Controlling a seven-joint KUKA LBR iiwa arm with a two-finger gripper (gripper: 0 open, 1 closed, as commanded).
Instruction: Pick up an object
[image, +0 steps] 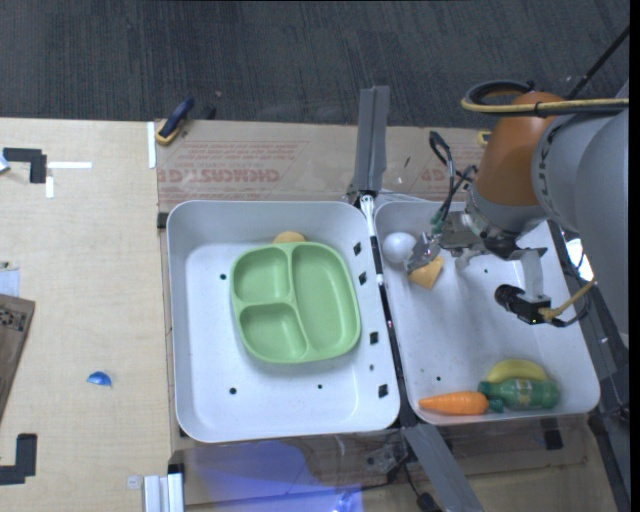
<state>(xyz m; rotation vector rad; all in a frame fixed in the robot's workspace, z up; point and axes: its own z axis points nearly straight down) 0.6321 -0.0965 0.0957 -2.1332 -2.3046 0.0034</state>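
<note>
Where the right bin's (575, 340) far-left corner crowds, hand (432, 252) over yellow wedge (427, 272) — grip unclear.

The wooden bench (80, 300) carries two white bins (200, 330) side by side, a small blue piece (98, 379) near its left edge, and a cardboard sheet (250, 162) along its far edge.

A robotics lab is indicated. A grey and orange industrial arm (560, 150) is mounted beside two white bins (190, 330) set on a plywood table (80, 300). Toy food (455, 403) is laid in the bin nearest the arm, and loose cables (555, 300) are strung beside it.
</note>
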